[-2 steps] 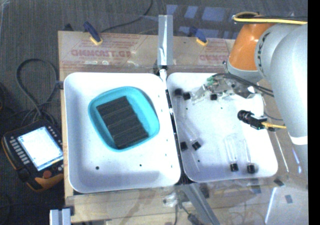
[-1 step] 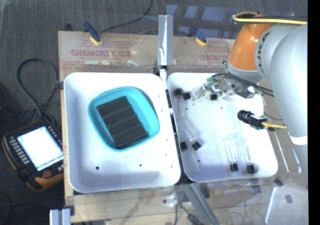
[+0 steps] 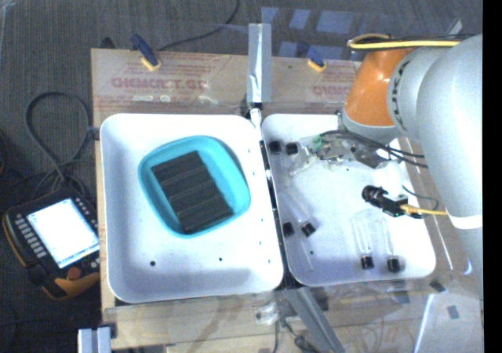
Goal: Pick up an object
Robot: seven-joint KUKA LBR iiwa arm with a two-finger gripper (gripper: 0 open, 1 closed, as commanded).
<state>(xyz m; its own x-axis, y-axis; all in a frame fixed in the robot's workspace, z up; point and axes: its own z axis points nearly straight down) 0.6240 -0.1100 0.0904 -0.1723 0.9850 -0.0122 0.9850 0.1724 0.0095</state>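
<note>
Pincer (image 3: 307, 152) tips blurry over right bin (image 3: 423, 261), arm (image 3: 439, 108) cropped.

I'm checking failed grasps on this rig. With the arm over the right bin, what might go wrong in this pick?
1. The clear tubes with black caps are see-through against the white right bin, so a grasp may miss or slip.
2. The small black pieces near the bin's left wall leave little room for the hand.
3. The yellow cable hangs near the objects and might snag.
</note>
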